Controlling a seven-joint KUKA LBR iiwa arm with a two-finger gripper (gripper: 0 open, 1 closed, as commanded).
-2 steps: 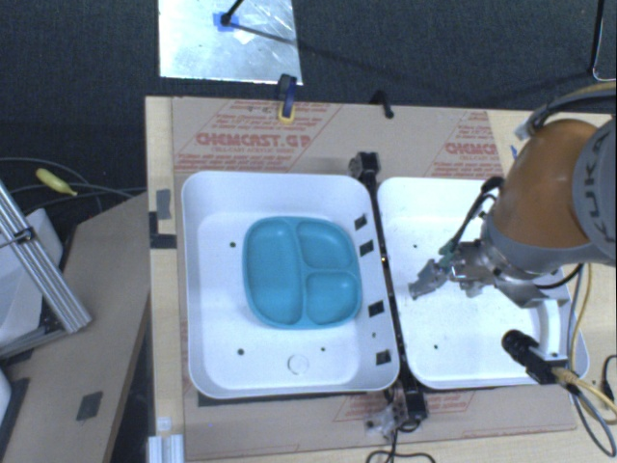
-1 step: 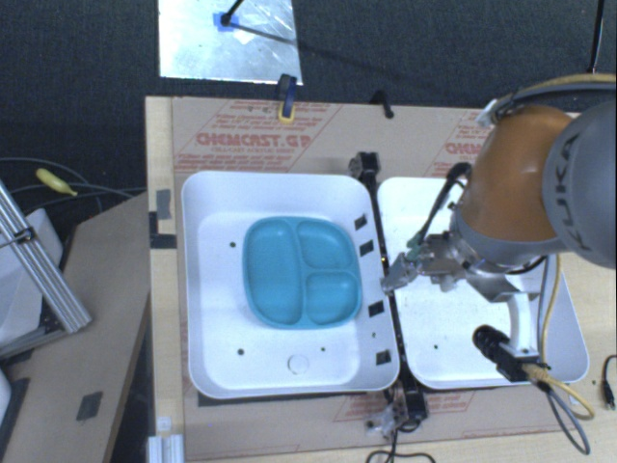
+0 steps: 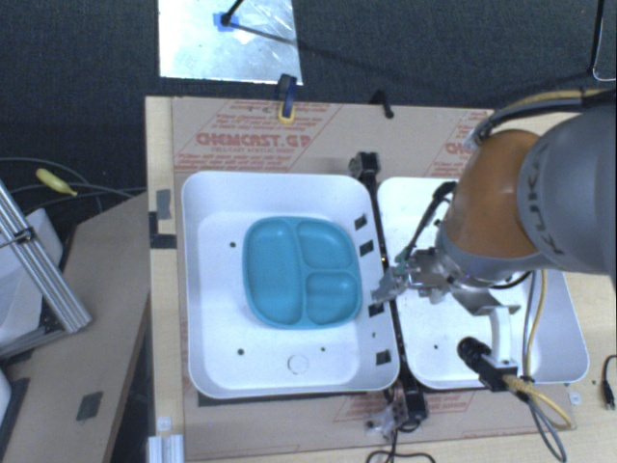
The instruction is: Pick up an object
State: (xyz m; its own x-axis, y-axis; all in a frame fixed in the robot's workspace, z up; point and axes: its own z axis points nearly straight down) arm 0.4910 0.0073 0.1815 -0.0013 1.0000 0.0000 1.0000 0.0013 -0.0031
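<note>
Place: robotics lab, pretty clearly a test cell and not anybody's home or shop.
Arm: big grey industrial thing with an orange band, cables trailing off it.
Surface: covered in protective board still stamped with red maker's lettering.
Bins: two shallow white ones clipped side by side, black brackets along the seam.
Framing: aluminium extrusion rail at the left edge.
Floor: dark carpet, with a shiny foil-looking sheet lying on it.

A blue plate with 3 compartments lies flat in the left bin.
</note>
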